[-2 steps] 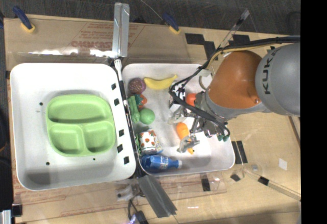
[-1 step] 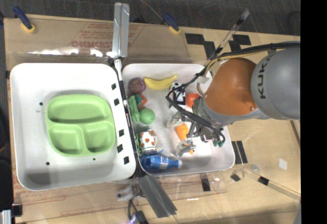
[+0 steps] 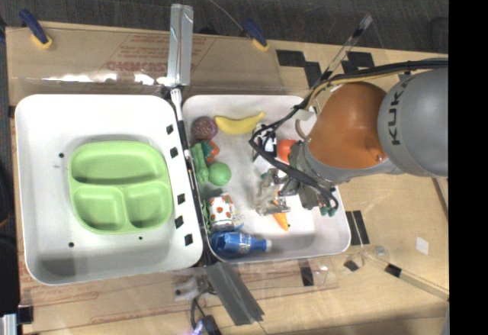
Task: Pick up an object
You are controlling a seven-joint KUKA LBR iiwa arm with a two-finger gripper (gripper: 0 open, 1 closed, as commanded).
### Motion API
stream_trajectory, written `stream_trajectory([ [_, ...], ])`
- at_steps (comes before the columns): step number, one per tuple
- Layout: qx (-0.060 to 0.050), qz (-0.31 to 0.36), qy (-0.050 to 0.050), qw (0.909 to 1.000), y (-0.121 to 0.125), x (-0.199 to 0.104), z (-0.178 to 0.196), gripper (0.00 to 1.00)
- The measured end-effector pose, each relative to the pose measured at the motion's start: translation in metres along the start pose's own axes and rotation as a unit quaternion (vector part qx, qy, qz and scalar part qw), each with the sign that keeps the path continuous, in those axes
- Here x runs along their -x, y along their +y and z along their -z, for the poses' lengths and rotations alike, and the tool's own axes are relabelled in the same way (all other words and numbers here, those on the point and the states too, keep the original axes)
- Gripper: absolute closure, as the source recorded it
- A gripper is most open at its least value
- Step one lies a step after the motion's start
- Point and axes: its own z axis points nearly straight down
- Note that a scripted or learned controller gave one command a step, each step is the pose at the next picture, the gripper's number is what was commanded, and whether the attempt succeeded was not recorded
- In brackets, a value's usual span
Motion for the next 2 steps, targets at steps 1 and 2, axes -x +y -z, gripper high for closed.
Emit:
stream_trajectory([
  [1,-0.001,-0.06,-0.004,0.9982,0.028,0.0255,0.1266,1.0],
  [2,0.0,-0.061,0.0,0.9982,0.0279,0.0239,0.1227,0.0],
])
